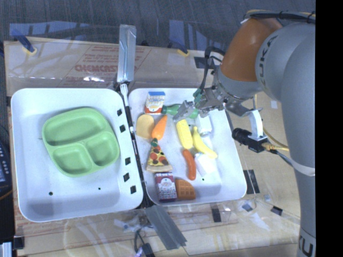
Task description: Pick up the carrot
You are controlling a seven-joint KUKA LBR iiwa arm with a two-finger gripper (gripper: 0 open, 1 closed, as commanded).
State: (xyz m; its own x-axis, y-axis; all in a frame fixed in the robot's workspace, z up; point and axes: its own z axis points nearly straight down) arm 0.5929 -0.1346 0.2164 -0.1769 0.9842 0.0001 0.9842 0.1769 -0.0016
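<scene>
- carrot [158, 127] lies tilted in the right bin [236, 170], frame centre, squeezed between a yellow round piece [144, 125] and the corn [184, 134]
- tool [188, 109] hangs just upper right, looks open, holding nothing
- I'd drop straight down, fingers straddling its narrow width

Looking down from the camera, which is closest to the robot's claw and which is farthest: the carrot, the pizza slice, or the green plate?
From the gripper:
1. Carrot, just left of it in the right bin.
2. Pizza slice, lower in the same bin.
3. Green plate, in the left bin.
</scene>
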